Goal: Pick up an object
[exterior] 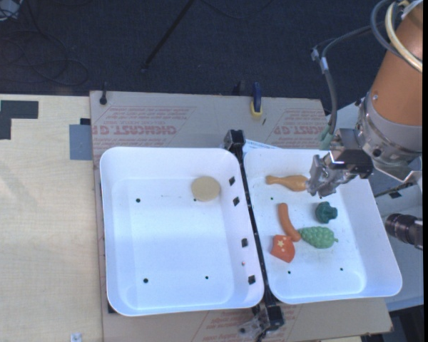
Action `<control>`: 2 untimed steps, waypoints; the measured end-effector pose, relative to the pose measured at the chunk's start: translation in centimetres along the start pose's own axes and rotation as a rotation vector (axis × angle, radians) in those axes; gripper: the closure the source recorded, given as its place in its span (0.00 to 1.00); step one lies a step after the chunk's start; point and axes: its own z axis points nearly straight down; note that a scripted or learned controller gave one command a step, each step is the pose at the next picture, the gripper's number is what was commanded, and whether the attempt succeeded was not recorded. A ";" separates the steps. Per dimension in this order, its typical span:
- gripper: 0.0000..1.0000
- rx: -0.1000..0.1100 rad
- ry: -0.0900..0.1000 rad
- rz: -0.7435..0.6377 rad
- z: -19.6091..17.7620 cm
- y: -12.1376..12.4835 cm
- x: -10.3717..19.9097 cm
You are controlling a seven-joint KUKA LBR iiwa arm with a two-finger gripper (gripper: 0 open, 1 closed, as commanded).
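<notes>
Gripper [319, 185], finger state unreadable from here, hovers beside the orange drumstick toy [288, 182] — likely light, rigid, smooth plastic; best pinched across its thicker end.

Setting, viewed from above at a slant. Floor [164, 34]: dark, carpet-like, across the upper part of the view, crossed by thin dark cables [28, 27] at upper left and a straight dark rod [172, 26] running diagonally. Bench surface [36, 219]: pale wood-grain board at left, carrying dark grey rectangular patches [11, 116] near its upper edge. Cardboard sheet [171, 123]: brown, printed with reversed red lettering, laid over the bench. Clamp [257, 100]: blue and yellow, at the cardboard's far edge. Light: bright, even, with soft shadows on the wood.
</notes>
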 end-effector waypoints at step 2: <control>1.00 -0.007 0.003 -0.009 5.6 0.9 3.9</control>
